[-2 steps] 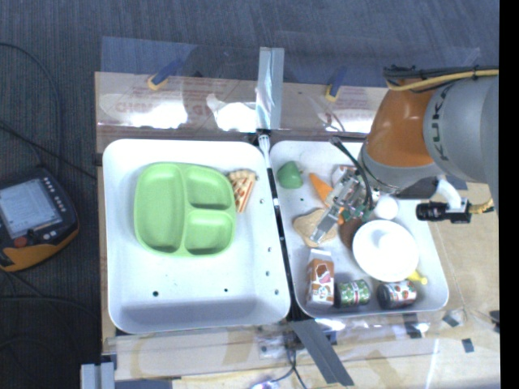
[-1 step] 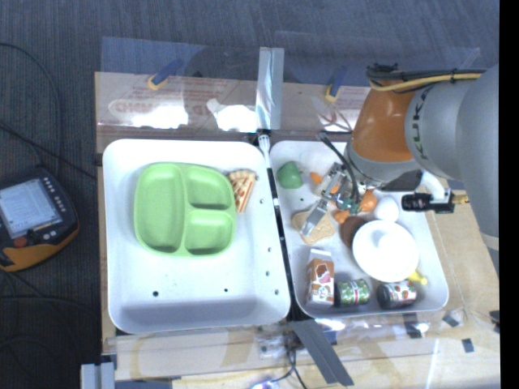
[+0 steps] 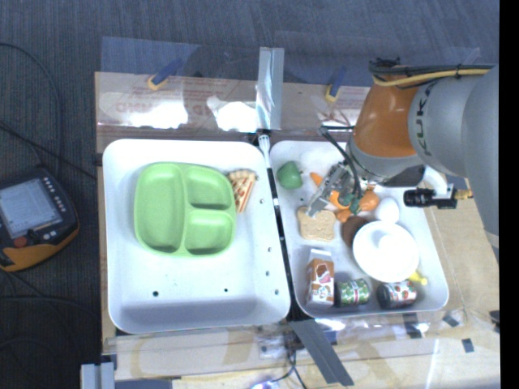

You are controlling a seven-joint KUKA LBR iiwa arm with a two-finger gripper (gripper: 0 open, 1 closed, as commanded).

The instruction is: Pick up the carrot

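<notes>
The carrot (image 3: 364, 203) is an orange piece lying in the right bin (image 3: 436, 275), near its upper middle, beside a white egg-like object (image 3: 389, 211). My gripper (image 3: 334, 191) is lowered into this bin just left of the carrot, above the slice of toast (image 3: 318, 224). It overlaps the carrot's left end, so part of the carrot is hidden. From this angle I cannot make out whether anything sits in the gripper.
The right bin also holds a green round fruit (image 3: 288, 175), a small orange bit (image 3: 316, 178), a white bowl (image 3: 386, 250) and three small cans (image 3: 353, 292) along the front. The left bin (image 3: 130, 298) holds a green divided plate (image 3: 185, 209) and a pizza slice (image 3: 242, 189).
</notes>
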